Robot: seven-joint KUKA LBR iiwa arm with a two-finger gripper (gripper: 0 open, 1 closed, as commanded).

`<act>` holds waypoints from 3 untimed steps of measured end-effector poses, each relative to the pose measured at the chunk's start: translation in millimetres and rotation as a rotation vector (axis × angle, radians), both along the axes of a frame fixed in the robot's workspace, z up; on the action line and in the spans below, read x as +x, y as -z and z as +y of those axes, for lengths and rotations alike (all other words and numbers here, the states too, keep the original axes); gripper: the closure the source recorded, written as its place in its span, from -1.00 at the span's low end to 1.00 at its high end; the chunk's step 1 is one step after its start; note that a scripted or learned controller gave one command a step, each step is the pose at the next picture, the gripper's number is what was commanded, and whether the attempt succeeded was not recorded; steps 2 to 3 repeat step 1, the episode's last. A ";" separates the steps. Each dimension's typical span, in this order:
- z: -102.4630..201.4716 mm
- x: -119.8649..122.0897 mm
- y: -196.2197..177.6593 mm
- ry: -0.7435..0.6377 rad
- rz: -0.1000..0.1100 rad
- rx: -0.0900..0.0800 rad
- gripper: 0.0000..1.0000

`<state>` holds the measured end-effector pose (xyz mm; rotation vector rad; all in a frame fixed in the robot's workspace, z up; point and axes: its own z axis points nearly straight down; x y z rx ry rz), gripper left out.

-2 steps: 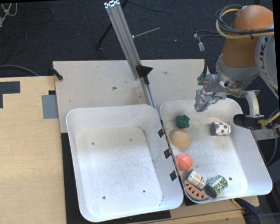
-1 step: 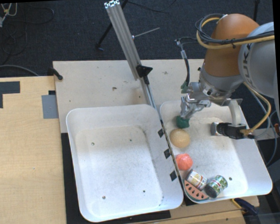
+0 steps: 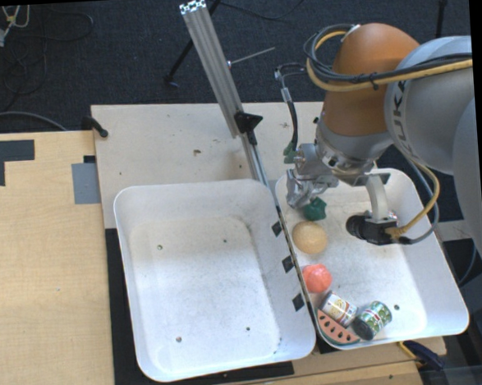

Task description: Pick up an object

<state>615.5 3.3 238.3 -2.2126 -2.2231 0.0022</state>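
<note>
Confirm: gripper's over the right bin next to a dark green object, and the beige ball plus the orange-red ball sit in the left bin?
Not quite. The camera view shows the beige ball and the orange-red ball in the right bin, along its left wall. The rest holds: the gripper is over that bin, beside the dark green object.

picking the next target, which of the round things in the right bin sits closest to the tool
The dark green ball, just under the tool. The beige ball lies below it, and the red-orange ball lower still.

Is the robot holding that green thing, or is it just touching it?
It cannot be told. The gripper sits right above the green thing in the right bin, but the view doesn't show whether that thing is gripped or just lying underneath.
</note>
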 end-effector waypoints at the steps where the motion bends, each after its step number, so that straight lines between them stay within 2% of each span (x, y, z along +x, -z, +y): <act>1: 49.2 -18.4 -6.4 0.001 0.001 0.000 1.00; 3: 49.2 -18.4 -6.4 0.001 0.001 0.000 1.00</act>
